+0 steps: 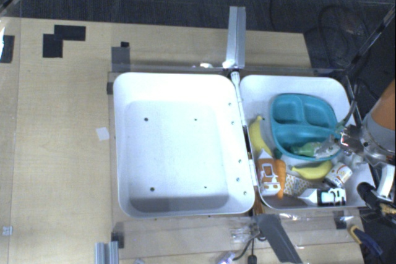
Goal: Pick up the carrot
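The carrot (280,177) is a short orange piece lying near the front of the right bin (247,91), wedged between an orange-and-white carton (267,174) and a yellow banana (312,170). My gripper (339,141) hangs at the right side of this bin, over the lower right rim of a blue divided plate (303,120). It is well to the right of the carrot and apart from it. The grey arm with its orange band (382,113) comes in from the right edge.
A second banana (256,136) lies along the right bin's left wall. Something green (303,148) rests in the plate. A small bottle (339,176) and a black-and-white item (331,196) sit at the front right corner. The left bin (124,151) adjoins.
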You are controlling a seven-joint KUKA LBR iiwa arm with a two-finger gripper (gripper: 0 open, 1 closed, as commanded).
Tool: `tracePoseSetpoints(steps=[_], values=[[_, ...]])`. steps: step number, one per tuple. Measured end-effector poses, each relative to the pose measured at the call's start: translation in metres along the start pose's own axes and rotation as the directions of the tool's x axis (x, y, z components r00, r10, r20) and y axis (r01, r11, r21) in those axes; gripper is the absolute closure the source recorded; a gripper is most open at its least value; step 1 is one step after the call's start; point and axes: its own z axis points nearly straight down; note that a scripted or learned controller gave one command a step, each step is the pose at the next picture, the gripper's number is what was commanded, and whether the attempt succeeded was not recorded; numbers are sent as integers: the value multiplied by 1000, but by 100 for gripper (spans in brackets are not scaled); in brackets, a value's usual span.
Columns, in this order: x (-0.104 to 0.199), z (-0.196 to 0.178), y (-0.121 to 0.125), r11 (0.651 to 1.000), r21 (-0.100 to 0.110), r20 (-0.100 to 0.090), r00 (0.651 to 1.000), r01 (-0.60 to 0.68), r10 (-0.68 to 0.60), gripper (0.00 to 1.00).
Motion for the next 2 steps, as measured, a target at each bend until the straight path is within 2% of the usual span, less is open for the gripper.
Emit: tracePoseSetpoints(steps=[1, 2], values=[[20, 31, -5, 996, -10, -2, 996, -87, 87, 0], [19, 42, -1, 995, -11, -5, 995, -104, 104, 0]])
